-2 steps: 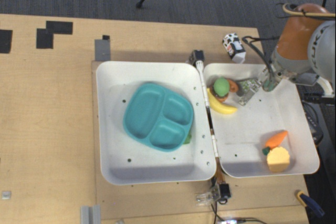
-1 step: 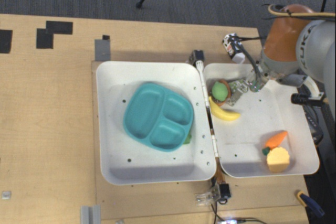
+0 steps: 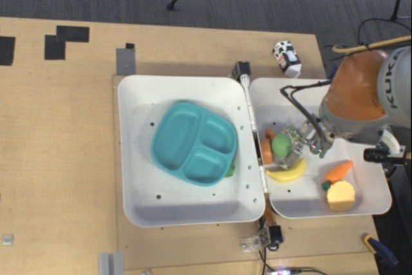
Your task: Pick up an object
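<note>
1. In the left bin [image 3: 129,158] we see a teal sectioned tray [image 3: 195,142], smooth moulded plastic with rounded corners, lying slightly askew. A sliver of something green peeks from under its right edge; we cannot tell what it is.

2. Against the right bin's [image 3: 380,206] left wall lies an orange, carrot-like piece [image 3: 266,150], touching the green ball [image 3: 281,145], a round, matte toy.

3. We judge the green ball to be the target. The gripper [image 3: 297,146] sits low just beside it, and at least one finger looks to be touching its right side. We cannot tell whether the fingers are spread or closed, so we will not call it held.

4. Just below lies a yellow banana [image 3: 288,171], curved and glossy, its upper edge close under the ball and gripper.

5. Further right, well apart from the cluster, rest a small carrot [image 3: 339,171] with a green top and a pale yellow block [image 3: 342,196], faceted and waxy-looking.

6. Risks as we judge them: the ball is round and smooth, so an off-centre pinch could squirt it sideways towards the wall. The crowding means a finger could land on the banana or the orange piece instead, or wedge between them. A lift could also drag a neighbour along and drop it.
</note>
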You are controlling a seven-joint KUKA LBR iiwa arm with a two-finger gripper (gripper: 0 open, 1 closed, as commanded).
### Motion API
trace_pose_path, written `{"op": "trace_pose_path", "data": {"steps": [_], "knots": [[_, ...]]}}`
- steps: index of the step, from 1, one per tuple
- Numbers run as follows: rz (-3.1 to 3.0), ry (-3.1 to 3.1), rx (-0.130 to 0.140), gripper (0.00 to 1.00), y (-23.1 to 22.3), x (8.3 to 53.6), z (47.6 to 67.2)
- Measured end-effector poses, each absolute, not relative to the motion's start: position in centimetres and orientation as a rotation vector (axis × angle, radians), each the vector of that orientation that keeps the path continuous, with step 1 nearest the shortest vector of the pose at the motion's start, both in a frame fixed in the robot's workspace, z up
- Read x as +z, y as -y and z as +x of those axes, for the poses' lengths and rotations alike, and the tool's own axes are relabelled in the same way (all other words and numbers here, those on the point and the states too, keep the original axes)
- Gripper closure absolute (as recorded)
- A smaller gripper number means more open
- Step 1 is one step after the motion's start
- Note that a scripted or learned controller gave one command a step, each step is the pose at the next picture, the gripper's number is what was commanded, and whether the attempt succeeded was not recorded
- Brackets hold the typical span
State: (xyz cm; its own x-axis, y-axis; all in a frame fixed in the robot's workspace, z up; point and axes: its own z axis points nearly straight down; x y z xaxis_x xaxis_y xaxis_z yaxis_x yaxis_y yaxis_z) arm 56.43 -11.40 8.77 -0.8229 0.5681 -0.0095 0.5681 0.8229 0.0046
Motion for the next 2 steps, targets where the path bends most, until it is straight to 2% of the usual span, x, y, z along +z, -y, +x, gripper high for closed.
{"op": "trace_pose_path", "data": {"steps": [1,2], "knots": [[0.686,-3.038,-0.025,0.0,10.6,9.0,52.6],[1.06,-2.937,-0.002,0.0,8.8,8.8,49.1]]}}
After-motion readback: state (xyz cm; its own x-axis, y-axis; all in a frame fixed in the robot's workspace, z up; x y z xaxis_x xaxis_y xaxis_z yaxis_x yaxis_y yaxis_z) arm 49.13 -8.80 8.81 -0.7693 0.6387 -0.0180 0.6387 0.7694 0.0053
